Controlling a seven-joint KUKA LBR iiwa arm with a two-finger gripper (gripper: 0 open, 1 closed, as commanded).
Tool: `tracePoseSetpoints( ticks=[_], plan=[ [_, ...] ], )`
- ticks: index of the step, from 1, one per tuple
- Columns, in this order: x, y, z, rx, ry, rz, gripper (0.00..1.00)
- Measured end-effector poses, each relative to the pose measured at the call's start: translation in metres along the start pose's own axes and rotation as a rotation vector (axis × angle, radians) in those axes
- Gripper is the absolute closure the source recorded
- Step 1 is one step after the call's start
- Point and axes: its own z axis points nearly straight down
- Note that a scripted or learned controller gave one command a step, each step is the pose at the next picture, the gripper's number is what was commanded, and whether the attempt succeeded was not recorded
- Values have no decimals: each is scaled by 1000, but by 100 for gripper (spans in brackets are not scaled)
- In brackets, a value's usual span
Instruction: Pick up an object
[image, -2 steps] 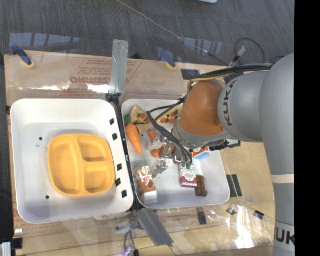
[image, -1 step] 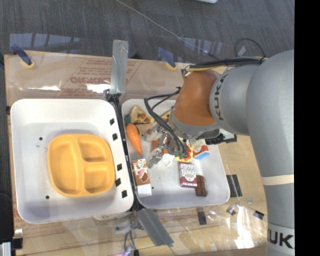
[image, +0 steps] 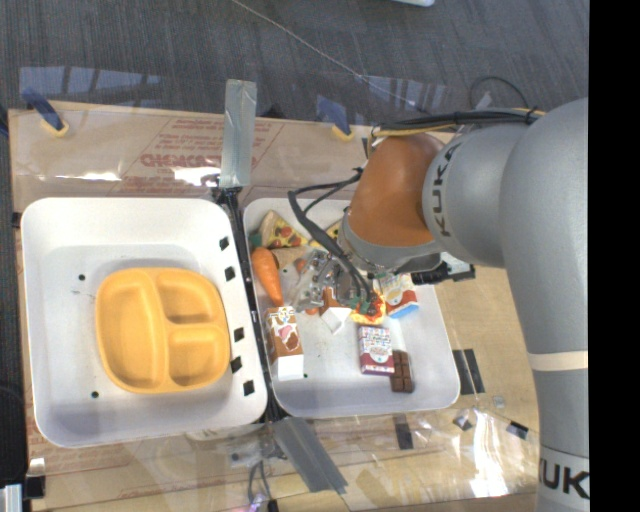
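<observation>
Clutter fills the right bin (image: 440, 385) at frame centre: a carrot (image: 266, 275), a red packet (image: 376, 348), a chocolate bar (image: 402, 371). Gripper (image: 335, 290) hangs low among it, state impossible to tell. The carrot looks light, stiff, smooth; grasp across its middle.

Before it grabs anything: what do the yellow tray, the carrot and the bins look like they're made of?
Yellow tray: likely moulded plastic, matte, with smooth rounded compartments. Carrot: probably toy plastic, evenly orange with a slight sheen. Bins: seemingly thin white plastic with rounded corners and soft glare.
</observation>
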Motion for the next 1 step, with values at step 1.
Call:
tracePoseSetpoints(
  ticks=[1],
  plan=[
    [-24,19,-132,-10,-7,-72,100]
  ],
)
